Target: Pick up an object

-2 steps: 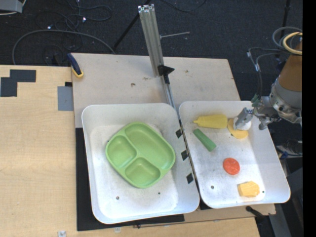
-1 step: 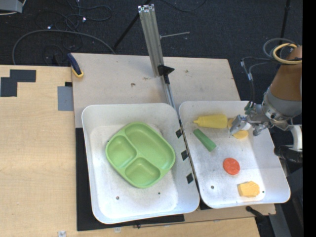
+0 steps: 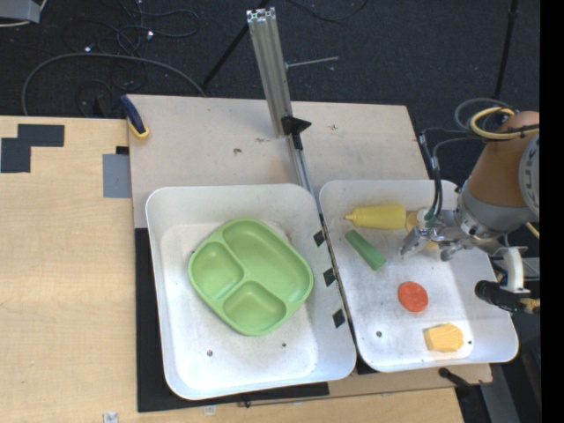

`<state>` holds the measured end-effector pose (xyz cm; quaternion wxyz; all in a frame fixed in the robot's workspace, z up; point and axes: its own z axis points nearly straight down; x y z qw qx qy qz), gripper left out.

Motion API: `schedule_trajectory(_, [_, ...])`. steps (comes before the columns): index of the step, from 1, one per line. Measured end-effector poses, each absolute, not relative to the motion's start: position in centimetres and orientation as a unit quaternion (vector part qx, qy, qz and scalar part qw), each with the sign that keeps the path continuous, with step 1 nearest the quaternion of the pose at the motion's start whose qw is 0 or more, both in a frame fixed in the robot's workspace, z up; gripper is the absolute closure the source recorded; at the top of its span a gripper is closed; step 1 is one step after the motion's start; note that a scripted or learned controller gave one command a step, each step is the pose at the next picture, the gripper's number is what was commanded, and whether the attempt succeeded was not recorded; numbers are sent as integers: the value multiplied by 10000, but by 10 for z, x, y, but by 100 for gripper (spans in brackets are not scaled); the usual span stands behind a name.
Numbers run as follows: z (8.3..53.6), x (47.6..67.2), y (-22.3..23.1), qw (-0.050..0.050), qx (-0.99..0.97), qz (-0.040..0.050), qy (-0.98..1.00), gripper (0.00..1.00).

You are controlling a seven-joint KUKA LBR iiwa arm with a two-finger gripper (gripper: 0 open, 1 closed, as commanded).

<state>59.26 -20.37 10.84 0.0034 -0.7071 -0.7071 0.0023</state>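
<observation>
Left bin [image 3: 167, 236]: you've got a green plastic divided tray [image 3: 250, 275] sitting mid-bin, w/ three compartments. Right bin [image 3: 493, 346]: a green stick-shaped piece [image 3: 365, 249] lies near the left wall; a yellow corn-shaped toy [image 3: 377, 217] lies by the far edge; a red round piece [image 3: 412, 296] sits mid-bin; a yellow block [image 3: 444, 337] sits near the front right corner. The gripper [image 3: 429, 239] is low over the bin's right side, just beside the corn's right end, fingers apart, nothing btwn them.
</observation>
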Motion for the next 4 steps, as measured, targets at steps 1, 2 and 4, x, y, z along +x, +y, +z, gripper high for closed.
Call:
schedule_trajectory(1, [94, 595, -204, -7, -7070, -8, -7072, 0])
schedule_trajectory(2, [105, 597, -203, -19, -7071, -40, -7071, 100])
schedule_trajectory(4, [220, 595, -203, -16, -7064, -9, -7078, 100])
